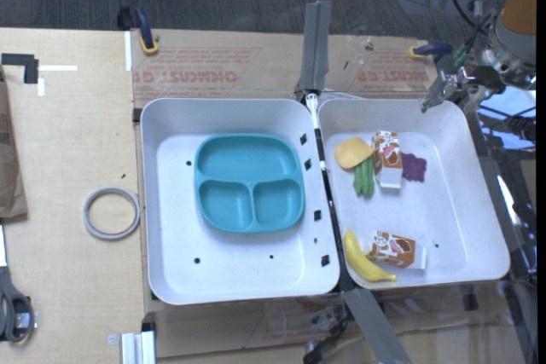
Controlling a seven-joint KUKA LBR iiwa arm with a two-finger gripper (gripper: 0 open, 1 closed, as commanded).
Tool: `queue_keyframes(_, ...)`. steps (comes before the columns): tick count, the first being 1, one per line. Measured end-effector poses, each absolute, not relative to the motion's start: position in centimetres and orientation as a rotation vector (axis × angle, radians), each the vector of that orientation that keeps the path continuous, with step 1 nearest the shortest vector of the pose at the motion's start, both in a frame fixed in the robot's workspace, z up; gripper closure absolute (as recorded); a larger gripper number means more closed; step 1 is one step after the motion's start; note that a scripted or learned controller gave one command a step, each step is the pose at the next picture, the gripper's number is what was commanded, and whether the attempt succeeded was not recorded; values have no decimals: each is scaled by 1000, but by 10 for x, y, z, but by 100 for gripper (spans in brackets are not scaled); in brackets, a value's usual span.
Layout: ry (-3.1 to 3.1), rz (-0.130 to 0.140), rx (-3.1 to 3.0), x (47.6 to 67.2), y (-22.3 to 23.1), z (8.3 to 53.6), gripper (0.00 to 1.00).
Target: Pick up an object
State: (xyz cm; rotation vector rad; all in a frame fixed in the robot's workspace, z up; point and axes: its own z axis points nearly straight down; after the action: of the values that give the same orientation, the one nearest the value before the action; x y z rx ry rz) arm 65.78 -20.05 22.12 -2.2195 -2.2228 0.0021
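The table (68, 141) carries two white bins side by side. The left bin (171, 260) holds a teal divided plate (251, 183), with nothing in its compartments. The right bin (461, 209) holds the candidates for picking: near the back, a small carton (388, 159) with a purple piece (414, 167) touching its right side, and a green pod (365, 177) and yellow round piece (352, 153) just to its left; near the front, a second carton (395, 251) lying against a banana (363, 260). The tool (448, 85) hangs above the right bin's far right corner, well apart from every item and carrying nothing; I cannot tell how it is set. The likely trouble is crowding: both groups are packed tight, so a descent may land on two items or nudge one aside, and the rounded banana could slip free.
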Motion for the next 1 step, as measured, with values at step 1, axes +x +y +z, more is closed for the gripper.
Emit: queue_keyframes(1,-1701,4,-2641,659,-158,161,0)
